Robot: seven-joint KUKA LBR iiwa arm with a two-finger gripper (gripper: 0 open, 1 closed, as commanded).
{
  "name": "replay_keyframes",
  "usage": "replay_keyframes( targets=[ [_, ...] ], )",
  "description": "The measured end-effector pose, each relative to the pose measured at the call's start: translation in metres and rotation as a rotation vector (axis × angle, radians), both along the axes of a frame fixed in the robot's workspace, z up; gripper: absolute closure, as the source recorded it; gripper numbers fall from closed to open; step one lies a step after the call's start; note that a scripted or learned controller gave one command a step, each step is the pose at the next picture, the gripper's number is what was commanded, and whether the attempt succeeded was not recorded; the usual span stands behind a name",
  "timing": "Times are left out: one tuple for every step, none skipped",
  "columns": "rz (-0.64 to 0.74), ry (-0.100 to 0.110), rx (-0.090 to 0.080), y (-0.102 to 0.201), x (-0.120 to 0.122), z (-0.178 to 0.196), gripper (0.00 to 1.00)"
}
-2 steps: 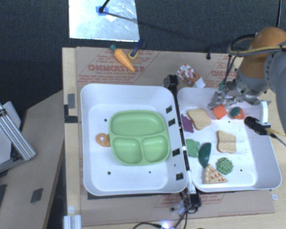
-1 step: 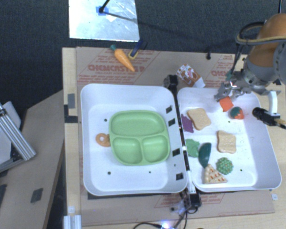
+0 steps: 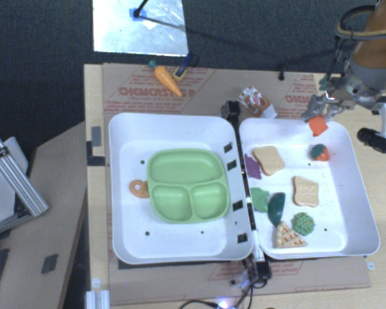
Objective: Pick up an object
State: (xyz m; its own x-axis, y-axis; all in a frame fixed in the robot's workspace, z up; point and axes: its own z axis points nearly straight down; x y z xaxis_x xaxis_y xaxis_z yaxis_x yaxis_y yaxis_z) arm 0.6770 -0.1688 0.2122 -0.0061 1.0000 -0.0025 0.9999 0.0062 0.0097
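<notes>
At the far right corner of the right bin (image 3: pixel 367 237), the gripper (image 3: pixel 318 112) hangs above the rim with an orange block (image 3: pixel 318 126) clamped between its fingertips. Just below it lies a red and green piece (image 3: pixel 319 152); two bread slices (image 3: pixel 268 159) lie lower and leftward.

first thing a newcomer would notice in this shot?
Probably the green divided plate filling the middle of the left bin, with a small pretzel beside it. Next, the toy food scattered across the right bin, and the claw at its far corner with an orange block just under it.
</notes>
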Motion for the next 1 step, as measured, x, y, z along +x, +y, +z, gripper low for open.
replay_keyframes(
  targets=[
    [0.000, 0.005, 0.001, 0.0000, 0.0012, 0.0138, 1.00]
  ],
)
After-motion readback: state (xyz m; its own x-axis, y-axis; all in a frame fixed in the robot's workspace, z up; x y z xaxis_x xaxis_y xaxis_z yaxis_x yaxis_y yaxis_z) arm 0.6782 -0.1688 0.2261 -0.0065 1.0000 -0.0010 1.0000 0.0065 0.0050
